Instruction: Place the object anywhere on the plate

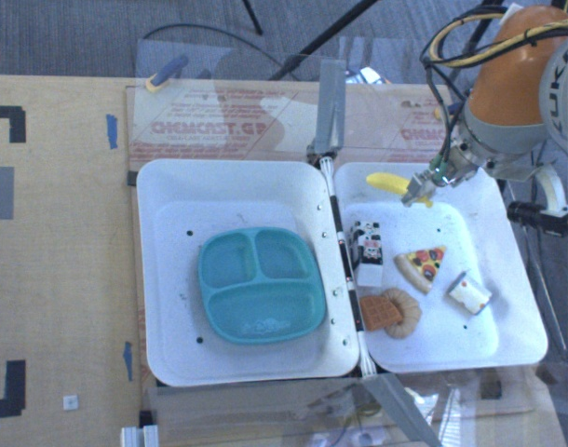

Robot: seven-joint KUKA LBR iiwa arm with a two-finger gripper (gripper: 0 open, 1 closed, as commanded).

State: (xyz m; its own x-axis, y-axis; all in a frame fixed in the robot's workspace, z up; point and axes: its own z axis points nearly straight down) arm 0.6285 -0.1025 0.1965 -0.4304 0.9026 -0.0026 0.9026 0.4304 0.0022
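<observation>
camera view: end effector (420, 194) beside banana (386, 182), plate (261, 285) apart.

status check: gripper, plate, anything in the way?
Gripper low in right bin, beside yellow banana; grasp unconfirmed. Teal plate in left bin, nothing on it. Divider wall lies between bins.
</observation>
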